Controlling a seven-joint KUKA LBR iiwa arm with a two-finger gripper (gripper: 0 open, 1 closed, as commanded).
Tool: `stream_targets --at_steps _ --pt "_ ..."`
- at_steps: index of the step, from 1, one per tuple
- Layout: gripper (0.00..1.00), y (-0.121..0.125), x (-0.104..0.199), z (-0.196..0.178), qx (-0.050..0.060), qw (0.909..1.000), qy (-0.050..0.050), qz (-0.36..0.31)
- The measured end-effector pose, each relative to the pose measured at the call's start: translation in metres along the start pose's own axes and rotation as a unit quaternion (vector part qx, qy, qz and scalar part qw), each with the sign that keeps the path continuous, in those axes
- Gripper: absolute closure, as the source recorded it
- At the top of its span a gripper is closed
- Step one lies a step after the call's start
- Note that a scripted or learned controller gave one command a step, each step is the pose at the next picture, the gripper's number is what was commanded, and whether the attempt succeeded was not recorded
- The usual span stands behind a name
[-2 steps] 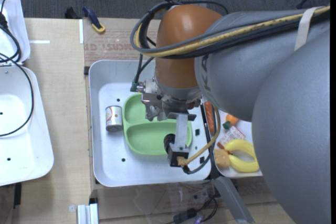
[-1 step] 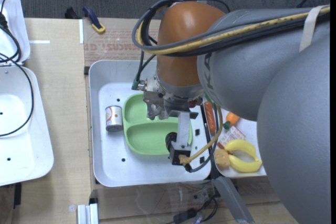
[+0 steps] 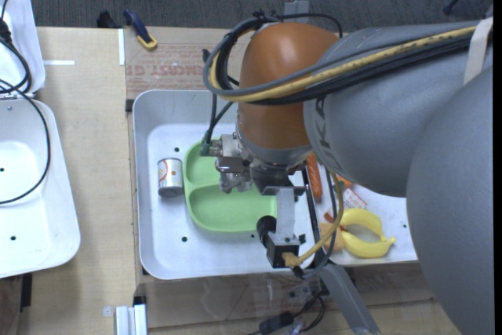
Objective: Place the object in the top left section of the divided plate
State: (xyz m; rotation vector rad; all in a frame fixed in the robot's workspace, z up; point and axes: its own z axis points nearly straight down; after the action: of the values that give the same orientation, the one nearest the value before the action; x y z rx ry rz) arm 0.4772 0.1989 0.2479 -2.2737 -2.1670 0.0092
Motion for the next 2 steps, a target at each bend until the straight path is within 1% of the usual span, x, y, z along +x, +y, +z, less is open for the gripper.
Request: stream_targets --at_steps 1,2 --pt "1.0 0.0493 0.0315 0.018 -0.001 0.999 0.0 -0.045" --pt "0.0 0.0494 0.0315 0.0179 -0.001 0.999 0.0 -0.045"
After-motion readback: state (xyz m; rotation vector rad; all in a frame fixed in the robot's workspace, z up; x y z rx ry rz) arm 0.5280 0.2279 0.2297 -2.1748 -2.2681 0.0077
